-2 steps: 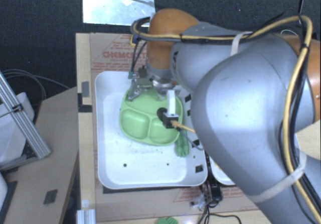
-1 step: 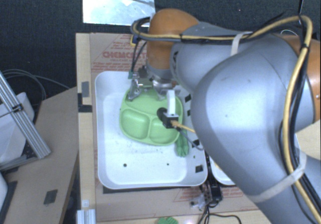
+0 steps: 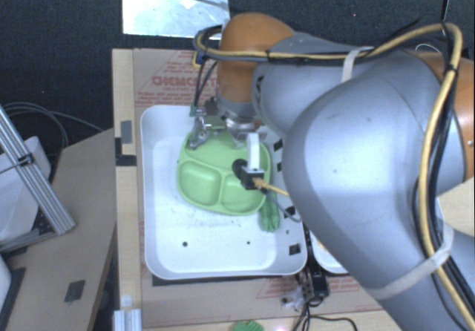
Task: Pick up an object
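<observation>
Gripper low over a green tray in the left bin

Bulking large across the right of the camera view, the grey arm is closest to the lens, its smooth rounded casing catching soft light, with a yellow cable strapped along it. Beyond it, the orange band sits above the wrist, and the gripper reaches down at the far edge of a pale green tray, a moulded plastic dish with shallow rounded compartments. Whether the gripper is wide, narrow or clasping anything I cannot tell; the wrist hardware masks its tips.

That tray lies inside the left white bin, a shallow, glossy tub with rounded corners, toward its far right part. A darker green, ridged piece rests at the tray's near right edge, just beside the bin wall. The tray's thin raised rim is probably the only place two fingers could pinch, which would explain the approach at the edge and not the middle; its broad, slick shape looks likely to tip or slip if lifted from one side. Both bins rest on a cardboard-covered counter
</observation>
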Motion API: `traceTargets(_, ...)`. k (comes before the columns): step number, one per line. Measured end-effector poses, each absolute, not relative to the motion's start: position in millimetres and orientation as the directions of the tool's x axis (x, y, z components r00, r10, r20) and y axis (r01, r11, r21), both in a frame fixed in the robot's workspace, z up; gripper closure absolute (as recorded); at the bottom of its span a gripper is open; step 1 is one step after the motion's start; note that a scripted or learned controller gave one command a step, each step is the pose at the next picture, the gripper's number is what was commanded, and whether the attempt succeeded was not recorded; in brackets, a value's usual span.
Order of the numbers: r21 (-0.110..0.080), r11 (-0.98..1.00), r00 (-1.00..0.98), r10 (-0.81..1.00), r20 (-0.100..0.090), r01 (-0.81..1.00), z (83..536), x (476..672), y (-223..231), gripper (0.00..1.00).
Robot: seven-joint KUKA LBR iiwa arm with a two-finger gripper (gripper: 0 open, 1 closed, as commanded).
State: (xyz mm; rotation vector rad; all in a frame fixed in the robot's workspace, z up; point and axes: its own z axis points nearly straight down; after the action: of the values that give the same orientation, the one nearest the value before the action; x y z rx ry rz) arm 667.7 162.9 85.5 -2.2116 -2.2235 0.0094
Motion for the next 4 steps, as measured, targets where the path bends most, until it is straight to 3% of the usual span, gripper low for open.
traceTargets(3,-0.008,0.005,-0.005,1.0,0.0,1.0,85,667.7,163,0.0)
traceTargets(4,0.024,-0.004,0.004,1.0,0.006,1.0,90,507.6,124,0.0)
